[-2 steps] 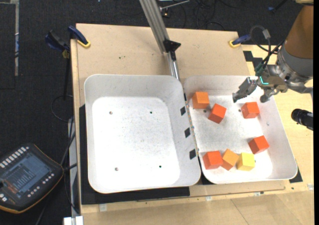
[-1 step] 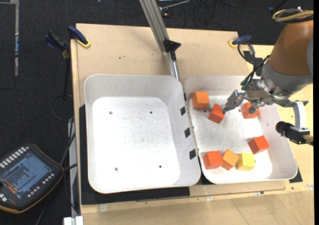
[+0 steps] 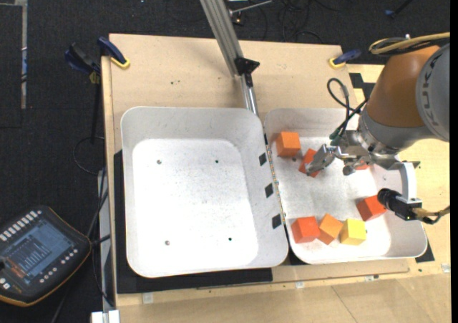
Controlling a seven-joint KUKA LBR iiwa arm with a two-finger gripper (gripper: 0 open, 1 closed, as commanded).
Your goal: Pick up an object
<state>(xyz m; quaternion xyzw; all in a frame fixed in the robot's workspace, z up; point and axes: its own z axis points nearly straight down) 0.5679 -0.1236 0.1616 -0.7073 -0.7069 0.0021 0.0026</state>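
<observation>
- Camera view: you are looking down at a slant on a wooden tabletop [image 3: 179, 64] that is carrying two shallow white bins side by side.
- The left bin [image 3: 143, 171] is sitting beside the right bin [image 3: 404, 246], their inner walls touching.
- Your grey arm [image 3: 408, 92] with its orange band is reaching in from the right over the right bin.
- The end effector [image 3: 315, 162] is hanging low over the upper middle of the right bin, pointing left; a small red block [image 3: 310, 159] is showing at its tip, but you cannot tell how the fingers are standing or whether they are gripping it.
- An orange cube [image 3: 289, 144] is lying just beside that tip, toward the bin's upper left.
- A red block [image 3: 371, 208] is lying near the right wall, below the wrist.
- Along the near wall, a red-orange cube [image 3: 305, 229], an orange cube in the row [image 3: 330, 228] and a yellow cube [image 3: 353, 231] are sitting in a line, close together.
- A teach pendant [image 3: 39, 253] is lying on the floor at lower left.
</observation>
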